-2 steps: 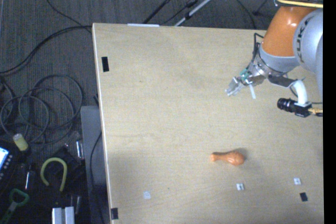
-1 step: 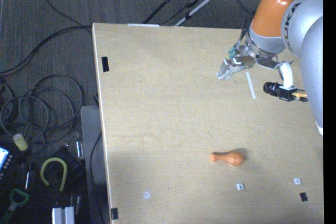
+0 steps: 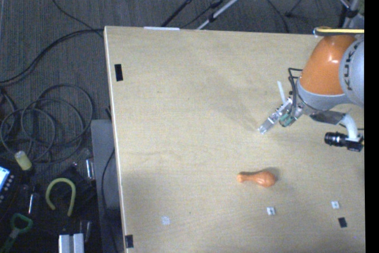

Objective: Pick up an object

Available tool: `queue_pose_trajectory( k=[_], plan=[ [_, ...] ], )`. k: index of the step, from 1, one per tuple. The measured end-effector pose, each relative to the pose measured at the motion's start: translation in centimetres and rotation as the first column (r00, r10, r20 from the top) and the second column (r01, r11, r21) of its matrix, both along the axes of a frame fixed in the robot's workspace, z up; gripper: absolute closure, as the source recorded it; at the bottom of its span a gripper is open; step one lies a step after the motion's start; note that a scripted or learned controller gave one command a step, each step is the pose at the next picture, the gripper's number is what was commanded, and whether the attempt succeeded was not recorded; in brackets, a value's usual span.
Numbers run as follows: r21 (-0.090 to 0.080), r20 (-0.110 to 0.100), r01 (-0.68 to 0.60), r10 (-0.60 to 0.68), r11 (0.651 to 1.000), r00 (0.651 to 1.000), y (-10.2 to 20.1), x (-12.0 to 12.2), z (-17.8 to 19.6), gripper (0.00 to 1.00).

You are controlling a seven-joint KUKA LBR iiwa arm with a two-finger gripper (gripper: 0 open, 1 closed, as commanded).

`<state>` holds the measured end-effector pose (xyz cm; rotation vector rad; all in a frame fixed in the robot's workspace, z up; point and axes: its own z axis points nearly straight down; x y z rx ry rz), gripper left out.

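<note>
Orange is what catches the eye first from the overhead camera: the big rounded orange band of the arm [image 3: 329, 66] sits at the right, grey housing just below it, reaching in over a pale wooden tabletop [image 3: 189, 127]. Out of the wrist pokes the gripper [image 3: 273, 109], angled down and to the left, its two slim pale fingers [image 3: 269, 122] spread apart in a V, one tipped upward and one running down toward the board, and nothing sits between them, so the pincer is released. A small teal part shows at the base of those fingers. Below and a little left of the gripper, well apart from it, lies the task's thing: a small orange object [image 3: 258, 178] shaped like a drumstick, fat end to the right, thin end pointing left, flat on the wood. A black cylinder [image 3: 342, 139] hangs off the arm at the right edge. Small square markers [image 3: 271, 210] dot the board near the bottom. Off the table's left side, on dark carpet, loops of black cable [image 3: 41, 121] lie beside a yellow-green hook-shaped tool [image 3: 59, 192].
</note>
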<state>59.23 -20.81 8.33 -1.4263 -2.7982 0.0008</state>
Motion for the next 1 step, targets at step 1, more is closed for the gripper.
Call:
queue_pose_trajectory(
  k=[1],
  plan=[
    [0.001, 0.002, 0.041, -0.041, 0.999, 0.999, 6.39, 2.57, 9.33, 1.00]
  ],
)
